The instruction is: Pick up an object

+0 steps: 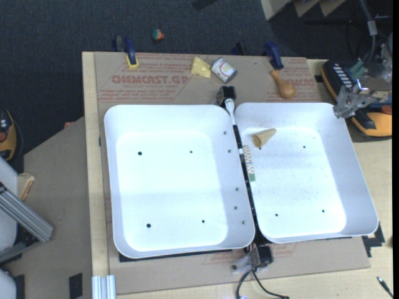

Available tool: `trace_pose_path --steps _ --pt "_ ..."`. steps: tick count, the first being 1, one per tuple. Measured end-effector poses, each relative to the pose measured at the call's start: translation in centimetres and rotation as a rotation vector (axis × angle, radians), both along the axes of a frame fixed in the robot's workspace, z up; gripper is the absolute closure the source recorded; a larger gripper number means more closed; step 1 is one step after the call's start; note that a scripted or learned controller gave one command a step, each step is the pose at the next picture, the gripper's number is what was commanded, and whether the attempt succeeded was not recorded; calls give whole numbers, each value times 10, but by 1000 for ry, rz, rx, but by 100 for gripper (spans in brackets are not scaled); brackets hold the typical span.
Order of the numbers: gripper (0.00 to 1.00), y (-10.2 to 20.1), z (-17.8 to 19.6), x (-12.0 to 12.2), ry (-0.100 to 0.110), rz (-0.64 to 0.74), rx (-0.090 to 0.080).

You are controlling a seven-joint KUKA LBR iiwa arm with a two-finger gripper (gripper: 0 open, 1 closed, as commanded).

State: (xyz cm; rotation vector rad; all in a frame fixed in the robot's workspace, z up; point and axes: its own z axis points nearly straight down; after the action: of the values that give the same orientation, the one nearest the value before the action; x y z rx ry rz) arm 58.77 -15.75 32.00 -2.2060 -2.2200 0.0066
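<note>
**Two white bins from above, one small tan cone in the right one**

I am looking down at a slant on a brown board (187, 80) that carries two shallow white bins side by side. The left bin (118, 167) has a bare white floor with a few small dark dots. The right bin (349, 185) holds the one thing I could pick: a small tan cone (264, 136), lying on its side near the bin's far left corner, close to the seam where the two bins meet. A thin patterned strip (248, 164) lies along that seam just beside the cone.

Beyond the bins, several loose items rest on the board: a yellow wedge (200, 67), a small grey and white box (223, 70) touching or nearly touching it, and a wooden piece with a round end (283, 86). Two blue clamps (130, 50) grip the board's far edge.

At the right bin's far right corner I see a grey metal part that I take to be the gripper (348, 101). It is outside the bin, well apart from the cone. It is too small and cluttered for me to tell whether it is spread or pressed together.
</note>
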Motion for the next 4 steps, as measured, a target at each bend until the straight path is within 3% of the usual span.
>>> trace_pose_path --steps 1,2,3,4 --pt "100 146 14 27 -16 10 -1" --pt "100 43 19 54 -17 -14 -10" --pt "100 121 -57 4 0 0 -1" --pt "100 214 -56 19 -14 4 -1"
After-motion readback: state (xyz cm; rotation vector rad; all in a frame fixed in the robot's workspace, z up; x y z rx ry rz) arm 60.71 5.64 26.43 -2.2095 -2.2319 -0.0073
